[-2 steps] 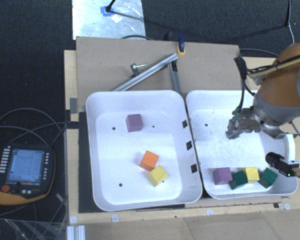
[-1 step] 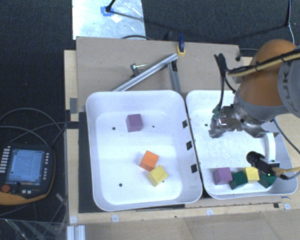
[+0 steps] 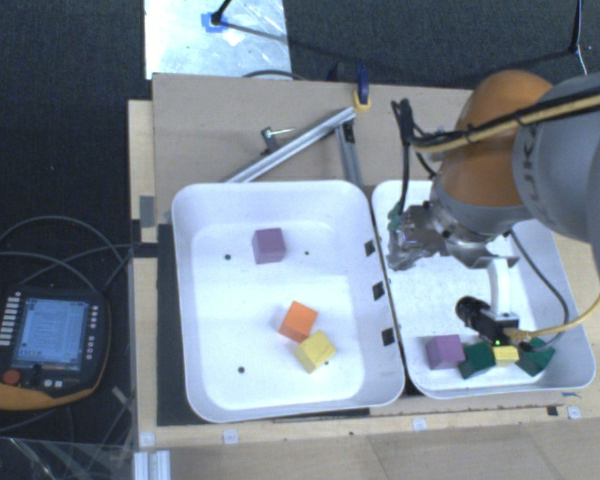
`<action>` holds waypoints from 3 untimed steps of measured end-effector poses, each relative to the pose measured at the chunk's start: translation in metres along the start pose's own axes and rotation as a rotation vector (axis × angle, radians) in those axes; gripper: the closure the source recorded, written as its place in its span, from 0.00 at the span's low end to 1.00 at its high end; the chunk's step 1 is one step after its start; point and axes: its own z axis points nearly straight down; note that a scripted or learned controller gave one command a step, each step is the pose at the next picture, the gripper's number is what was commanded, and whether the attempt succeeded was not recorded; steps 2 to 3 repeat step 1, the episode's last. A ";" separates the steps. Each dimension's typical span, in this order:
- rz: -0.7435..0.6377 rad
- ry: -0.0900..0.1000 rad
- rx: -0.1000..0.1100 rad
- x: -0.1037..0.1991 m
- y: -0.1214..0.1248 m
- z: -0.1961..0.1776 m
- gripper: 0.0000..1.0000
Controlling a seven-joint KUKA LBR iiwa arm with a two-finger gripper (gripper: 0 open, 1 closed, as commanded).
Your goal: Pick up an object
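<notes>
Arm (image 3: 540,158) came in from the right, with the jaws over the upper-left part of the right bin (image 3: 570,298), close to the wall it shares with the left bin (image 3: 195,298). Could not tell whether the jaws were open or closed, as that spot was too blurred. Nothing was seen between them, so by my read no pick had been made yet.

The likeliest target was the small purple cube (image 3: 443,351), which sat on the right bin's floor by its front wall. From the jaws it lay toward the near edge of the desk (image 3: 230,118) and a little to the view's right, clearly apart from them.

Being a cube, it had no real long axis. Its sides looked roughly square to the bin walls (a slight twist was possible, hard to say).

A green block (image 3: 474,361) sat just beside it on the right, touching or nearly so. Past that were a small yellow block (image 3: 505,353) and a second green piece (image 3: 536,358). The cluster was tight, so a descent risked nudging the neighbour.

The left bin held a bigger purple cube (image 3: 269,245), plus an orange cube (image 3: 298,320) against a yellow cube (image 3: 316,351). All three were across the shared wall and farther from the jaws.
</notes>
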 end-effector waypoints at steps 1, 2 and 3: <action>-0.001 0.000 0.001 0.051 0.007 0.005 1.00; -0.001 0.000 0.001 0.051 0.007 0.005 1.00; -0.001 0.000 0.001 0.051 0.007 0.005 1.00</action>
